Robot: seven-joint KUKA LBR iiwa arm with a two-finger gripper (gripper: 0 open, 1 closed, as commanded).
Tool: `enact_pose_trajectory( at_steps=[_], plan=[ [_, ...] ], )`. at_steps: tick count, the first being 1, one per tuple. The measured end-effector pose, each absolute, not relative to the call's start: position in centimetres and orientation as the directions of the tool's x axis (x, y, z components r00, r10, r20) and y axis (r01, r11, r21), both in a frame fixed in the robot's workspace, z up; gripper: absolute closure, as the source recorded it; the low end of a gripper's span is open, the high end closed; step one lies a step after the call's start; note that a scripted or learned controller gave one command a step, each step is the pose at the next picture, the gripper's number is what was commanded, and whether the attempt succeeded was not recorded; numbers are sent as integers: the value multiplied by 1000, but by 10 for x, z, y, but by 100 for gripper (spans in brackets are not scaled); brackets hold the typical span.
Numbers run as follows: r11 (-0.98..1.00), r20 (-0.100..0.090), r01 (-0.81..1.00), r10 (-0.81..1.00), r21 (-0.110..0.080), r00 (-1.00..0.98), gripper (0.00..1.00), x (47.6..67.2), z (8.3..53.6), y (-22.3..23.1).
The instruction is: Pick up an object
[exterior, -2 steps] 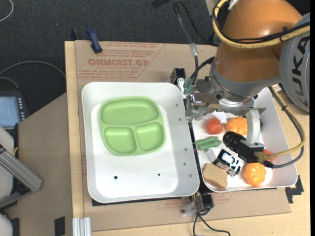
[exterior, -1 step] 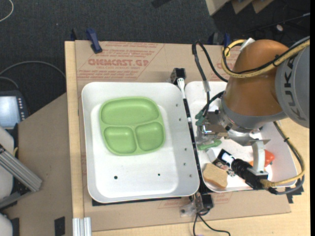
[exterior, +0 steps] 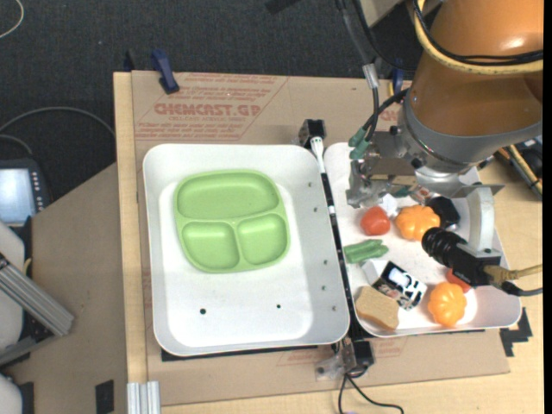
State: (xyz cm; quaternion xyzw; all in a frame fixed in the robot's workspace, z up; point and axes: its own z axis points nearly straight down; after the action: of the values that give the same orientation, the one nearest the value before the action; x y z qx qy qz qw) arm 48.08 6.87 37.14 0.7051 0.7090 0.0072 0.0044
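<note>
The right bin (exterior: 338, 197) holds several small things. A red tomato (exterior: 375, 222) lies beside an orange pumpkin-like piece (exterior: 415, 222). In front of them are a green pod (exterior: 364, 250), a black-and-white toy (exterior: 402, 285), a tan block (exterior: 378, 308) and a second orange fruit (exterior: 447, 304). My gripper (exterior: 371, 188) hangs over the far part of this bin, just behind and above the red tomato. The big orange-banded wrist covers the bin's far right part. I see nothing held in the gripper.
The left bin (exterior: 164, 257) carries a green divided plate (exterior: 231, 220). A black rail (exterior: 332, 222) runs between the two bins. Both bins rest on a cardboard sheet (exterior: 207, 102), with cables behind the arm.
</note>
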Motion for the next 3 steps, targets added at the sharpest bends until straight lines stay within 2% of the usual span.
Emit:
enact_pose_trajectory(
  at_steps=[1,2,3],
  plan=[
    [10,5,1000,1000,10,-10,100,479,437,146],
    [1,3,1000,1000,16,-1,100,532,542,146],
    [-7,-3,1000,1000,-13,7,100,476,441,78]
  ],
)
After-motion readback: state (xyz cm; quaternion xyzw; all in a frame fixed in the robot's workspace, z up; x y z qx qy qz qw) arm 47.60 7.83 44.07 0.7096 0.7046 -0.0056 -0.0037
